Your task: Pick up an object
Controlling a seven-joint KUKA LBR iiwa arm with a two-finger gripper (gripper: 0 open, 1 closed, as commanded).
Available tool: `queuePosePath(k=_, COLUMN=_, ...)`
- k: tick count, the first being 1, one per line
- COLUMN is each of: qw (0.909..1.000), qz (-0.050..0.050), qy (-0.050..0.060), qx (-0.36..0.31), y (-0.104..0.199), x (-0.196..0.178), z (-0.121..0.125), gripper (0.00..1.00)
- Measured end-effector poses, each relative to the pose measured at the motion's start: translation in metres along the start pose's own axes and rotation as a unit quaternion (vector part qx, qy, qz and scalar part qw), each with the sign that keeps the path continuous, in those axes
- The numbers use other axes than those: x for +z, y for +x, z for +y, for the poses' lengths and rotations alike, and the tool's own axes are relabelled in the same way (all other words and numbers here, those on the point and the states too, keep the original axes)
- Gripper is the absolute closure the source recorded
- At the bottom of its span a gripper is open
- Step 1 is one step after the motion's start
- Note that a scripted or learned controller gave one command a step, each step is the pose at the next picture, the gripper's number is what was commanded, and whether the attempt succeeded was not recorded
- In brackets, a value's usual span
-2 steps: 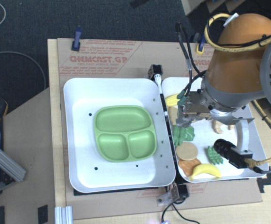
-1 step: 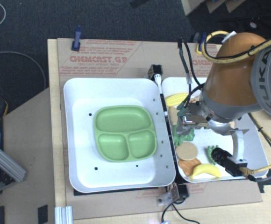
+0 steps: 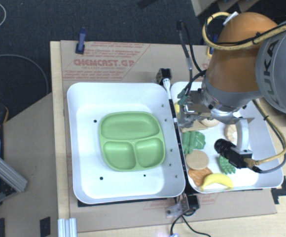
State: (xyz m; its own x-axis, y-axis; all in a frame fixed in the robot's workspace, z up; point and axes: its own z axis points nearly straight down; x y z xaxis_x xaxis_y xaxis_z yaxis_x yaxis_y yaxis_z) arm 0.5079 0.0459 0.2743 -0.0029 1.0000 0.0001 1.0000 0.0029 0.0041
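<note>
My gripper [image 3: 187, 117] hangs low over the left side of the right bin [image 3: 266, 132], below the arm's orange band. Just under it lies a green leafy toy [image 3: 193, 140]. In front of that sit a round tan disc [image 3: 197, 159], an orange piece [image 3: 198, 176] and a yellow banana [image 3: 217, 181]. A dark green piece [image 3: 227, 165] lies to the right of the disc. Pale beige pieces [image 3: 230, 132] show beside the wrist, partly hidden by it. I see nothing held between the fingers.
The left bin [image 3: 84, 132] holds a light green divided plate [image 3: 131, 140] at its middle. The wall between the two bins [image 3: 176, 132] runs close to the gripper's left. The arm covers the back of the right bin.
</note>
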Motion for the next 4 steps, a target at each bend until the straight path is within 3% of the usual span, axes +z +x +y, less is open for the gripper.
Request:
queuePosePath(k=1, qw=1.0000, qz=0.002, qy=-0.008, qx=0.000, y=-0.001, x=-0.169, z=-0.027, gripper=1.00)
queuePosePath(k=2, qw=1.0000, qz=0.003, qy=-0.003, qx=-0.006, y=0.123, x=-0.251, z=-0.028, gripper=1.00)
queuePosePath(k=3, qw=1.0000, qz=-0.002, qy=0.008, qx=0.004, y=0.083, x=-0.135, z=-0.029, gripper=1.00)
queuePosePath(k=4, qw=1.0000, qz=0.000, qy=0.000, qx=0.001, y=0.086, x=-0.153, z=-0.027, gripper=1.00)
